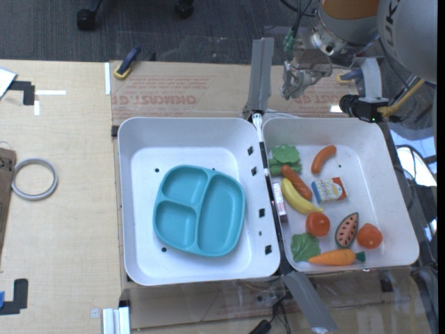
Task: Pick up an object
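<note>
1. This is a robotics lab or test room, not a home.
2. A grey industrial arm [410,12] with an orange band and loose cabling reaches over the bench [55,207].
3. Two shallow white bins [128,207] sit side by side on flattened cardboard [181,92].
4. The right bin holds plastic toy food [316,207]; the left holds a blue divided plate [200,211].
5. A tape roll [31,179] lies on the bench.
6. Office chair casters [132,9] stand on grey carpet [222,19].
</note>
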You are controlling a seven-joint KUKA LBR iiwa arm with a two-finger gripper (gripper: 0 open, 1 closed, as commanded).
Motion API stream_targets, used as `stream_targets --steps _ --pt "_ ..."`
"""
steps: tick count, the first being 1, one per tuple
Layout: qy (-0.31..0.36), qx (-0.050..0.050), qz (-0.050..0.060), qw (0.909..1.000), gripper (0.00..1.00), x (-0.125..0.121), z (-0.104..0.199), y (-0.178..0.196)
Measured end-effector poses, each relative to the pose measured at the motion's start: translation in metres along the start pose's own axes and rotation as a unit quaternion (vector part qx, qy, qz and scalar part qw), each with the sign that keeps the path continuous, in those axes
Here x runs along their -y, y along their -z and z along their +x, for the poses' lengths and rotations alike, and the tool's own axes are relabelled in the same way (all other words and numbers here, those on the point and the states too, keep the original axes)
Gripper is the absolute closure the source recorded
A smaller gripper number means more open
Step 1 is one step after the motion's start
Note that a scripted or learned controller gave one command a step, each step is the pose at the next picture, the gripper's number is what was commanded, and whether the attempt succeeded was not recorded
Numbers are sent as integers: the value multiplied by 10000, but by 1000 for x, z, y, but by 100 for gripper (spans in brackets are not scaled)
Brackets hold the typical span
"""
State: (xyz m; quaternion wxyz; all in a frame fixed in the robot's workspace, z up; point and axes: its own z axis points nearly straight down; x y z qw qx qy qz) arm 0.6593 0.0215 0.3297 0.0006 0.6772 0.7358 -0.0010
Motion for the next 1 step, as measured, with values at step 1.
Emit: stream_targets --steps 1 --pt "-1392 2 3 9903 100 3 -31 55"
